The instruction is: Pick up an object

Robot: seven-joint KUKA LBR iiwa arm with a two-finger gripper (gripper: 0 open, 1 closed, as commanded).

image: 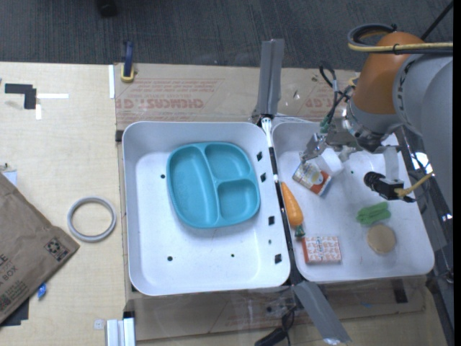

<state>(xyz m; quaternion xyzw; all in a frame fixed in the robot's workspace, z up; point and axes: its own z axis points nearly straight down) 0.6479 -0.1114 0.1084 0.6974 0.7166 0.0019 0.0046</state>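
**benchwatcher:** So where's the end effector [317,148] sitting? I see the grey arm [425,85] with the orange band [378,78] coming in over the right bin [421,265].

**gripnerd42:** Yep, it's low over the far part of that bin, right above a small white packet with a red edge [313,177]. The packet lies just below the end effector and looks like it's touching the tip, though I honestly can't tell if it's actually between the fingers. Too much clutter and cable there, so whether the fingers are apart or together is a no-call from me.

**benchwatcher:** Which way does the packet lie?

**gripnerd42:** Its long axis runs on a diagonal, upper end toward the end effector, red edge facing away toward the bin's near side. Just beside it, further from the end effector, there's an orange carrot [291,204] lying along the bin's left wall, long axis running roughly away from the end effector, green end at the near end.

**benchwatcher:** Other stuff?

**gripnerd42:** A patterned red box [321,250] nearer the front, well apart from the end effector. A green thing [374,213] and a tan round thing [381,239] off to the arm's side. The left bin [144,265] holds a blue divided plate [214,184]. A tape ring [91,218] sits out on the surface [50,157].
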